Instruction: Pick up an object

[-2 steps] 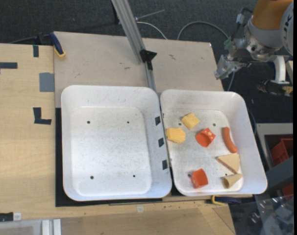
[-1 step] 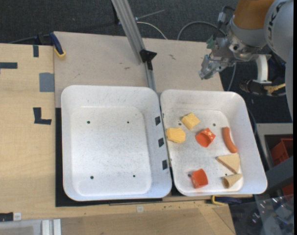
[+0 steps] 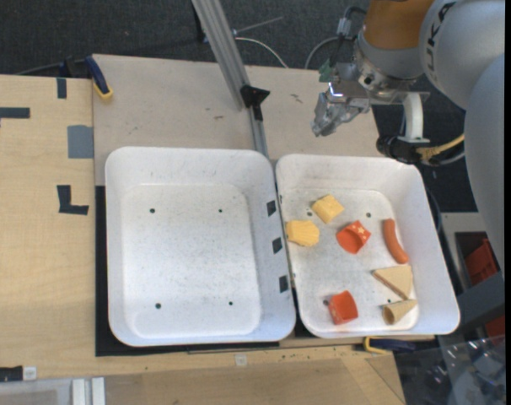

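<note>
The right bin (image 3: 424, 201) holds several small toy foods: two yellow chunks (image 3: 327, 208) (image 3: 303, 233), a red piece (image 3: 353, 237), an orange-red sausage (image 3: 395, 240), a tan wedge (image 3: 395, 280), a red block (image 3: 343, 307) and a tan cone (image 3: 400, 312). My gripper (image 3: 329, 119) hangs above the bench beyond the right bin's far edge, well away from all of them. Nothing shows between its fingers.
The left bin (image 3: 121, 226) lies beside the right one, with a row of black clips (image 3: 277, 245) along the seam. A slanted metal post (image 3: 226, 45) rises behind the bins. A blue-and-yellow clamp (image 3: 99, 78) sits at the far left of the bench.
</note>
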